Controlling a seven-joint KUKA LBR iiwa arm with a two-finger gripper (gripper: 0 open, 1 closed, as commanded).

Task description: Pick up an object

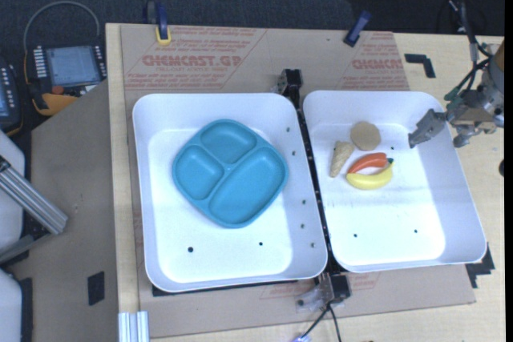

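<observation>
Cluster of small food items sits in the right bin (457, 196), upper-middle of its floor. Banana (369, 179), yellow, lies roughly crosswise; an orange carrot-like piece (369, 162) rests along its top edge, touching it. Just left, a pale cone-shaped piece (340, 158), tip pointing down. Above these, a round tan disc (365, 135), close to the cone and the orange piece, contact unclear.

End effector (443, 130) hangs over the right bin's upper-right area, near the rim, well apart from the cluster. Two dark fingers show, spread wide, nothing between them. Height above the bin floor hard to judge from this slanted view.

Left bin (152, 172) carries a blue divided plate (231, 172), three compartments, tilted diagonally. Both bins rest on a counter (128, 60) sheeted with printed cardboard; clamps at its far edge.

Judgement: step in hand is the approach, no grasp begun. Any item will do. The tan disc looks the easiest target, being the nearest and somewhat free on its upper side. Banana and orange piece press together, so fingers closing there may catch both or push one away. Best to move left over the chosen piece, turn the fingers to straddle its short width, descend straight, close only when low enough. Cone likely to roll if nudged
</observation>
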